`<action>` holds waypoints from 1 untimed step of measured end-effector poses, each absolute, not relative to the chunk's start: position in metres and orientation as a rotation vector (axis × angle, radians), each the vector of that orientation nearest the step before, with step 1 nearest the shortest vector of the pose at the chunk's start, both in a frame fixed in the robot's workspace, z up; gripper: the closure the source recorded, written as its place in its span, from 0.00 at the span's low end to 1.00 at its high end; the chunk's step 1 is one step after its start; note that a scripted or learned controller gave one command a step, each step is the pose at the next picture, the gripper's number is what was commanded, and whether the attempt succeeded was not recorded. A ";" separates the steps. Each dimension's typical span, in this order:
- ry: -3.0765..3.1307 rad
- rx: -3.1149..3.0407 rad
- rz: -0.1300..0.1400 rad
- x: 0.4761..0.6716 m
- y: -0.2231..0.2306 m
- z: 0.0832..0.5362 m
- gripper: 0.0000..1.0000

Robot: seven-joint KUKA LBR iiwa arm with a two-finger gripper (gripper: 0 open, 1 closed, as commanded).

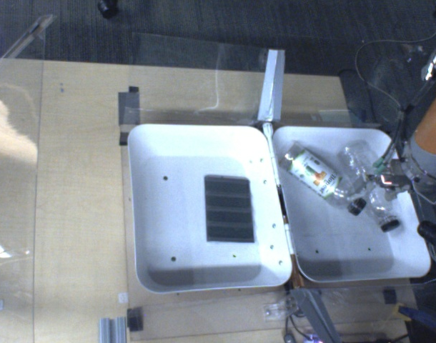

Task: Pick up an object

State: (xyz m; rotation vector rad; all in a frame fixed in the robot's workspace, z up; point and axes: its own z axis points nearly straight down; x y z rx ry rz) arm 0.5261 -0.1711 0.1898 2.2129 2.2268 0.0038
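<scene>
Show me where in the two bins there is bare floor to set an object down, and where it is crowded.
In the left bin, bare white floor rings the dark ribbed mat on every side. In the right bin, the front strip and front-left corner are free. Its back and right part is crowded: a labelled bottle, clear plastic pieces, and the gripper at the right wall.

Labelled bottle [314, 174] lies tilted, perhaps plastic, right bin [361, 266].

Two shallow white plastic bins, smooth with a soft sheen: left bin [196, 148], right bin [332, 252]. A matt, ribbed black rectangular pad [229, 207] lies in the left. Clear glossy plastic bottle [313, 172], crinkled transparent wrap [357, 164], possibly cellophane. Pale matt wooden bench [68, 191].
</scene>
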 end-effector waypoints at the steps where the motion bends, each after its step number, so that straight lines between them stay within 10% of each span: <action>1: 2.390 2.026 0.007 0.568 -0.197 0.126 0.00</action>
